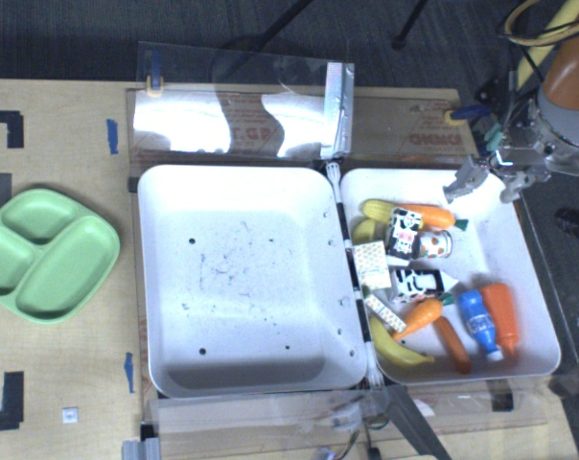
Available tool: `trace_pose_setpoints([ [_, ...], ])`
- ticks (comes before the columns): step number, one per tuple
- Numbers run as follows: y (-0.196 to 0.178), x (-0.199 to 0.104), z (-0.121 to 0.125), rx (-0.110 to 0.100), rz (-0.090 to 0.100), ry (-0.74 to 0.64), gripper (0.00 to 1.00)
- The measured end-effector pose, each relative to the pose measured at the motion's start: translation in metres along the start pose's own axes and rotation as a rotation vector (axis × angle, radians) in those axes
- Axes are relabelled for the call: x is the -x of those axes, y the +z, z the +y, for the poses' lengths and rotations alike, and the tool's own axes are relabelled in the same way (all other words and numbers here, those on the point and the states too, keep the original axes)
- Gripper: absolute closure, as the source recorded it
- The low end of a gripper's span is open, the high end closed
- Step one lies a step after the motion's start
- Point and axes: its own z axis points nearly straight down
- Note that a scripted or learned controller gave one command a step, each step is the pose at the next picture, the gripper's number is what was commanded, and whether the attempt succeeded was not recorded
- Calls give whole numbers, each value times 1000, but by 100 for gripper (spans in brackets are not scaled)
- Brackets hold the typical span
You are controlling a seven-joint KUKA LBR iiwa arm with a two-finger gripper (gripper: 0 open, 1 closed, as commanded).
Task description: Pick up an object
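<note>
Gripper point(485, 179): fingers spread, nothing between them, above the right bin's point(544, 300) far edge | Right bin: carrots point(426, 216) point(423, 316), bananas point(402, 345), blue bottle point(480, 323), orange bottle point(501, 313), black-and-white boxes point(405, 231), all clustered, touching | Left bin point(237, 262): bare white floor | Green divided plate point(45, 254): on bench, left.

The pale wooden bench point(69, 142) carries two shallow white plastic bins side by side, the left bin point(165, 190) touching the right bin point(544, 338). Well left lies a light green three-compartment plastic tray point(45, 254). Small blue marks point(111, 134), possibly tape, dot the wood.
</note>
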Motion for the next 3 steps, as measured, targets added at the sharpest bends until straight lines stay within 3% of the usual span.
trace_pose_setpoints([
  [1,136,23,31,2,0,-169,0],
  [2,186,54,51,5,-2,-224,0],
  [3,187,62,28,2,0,-604,0],
])
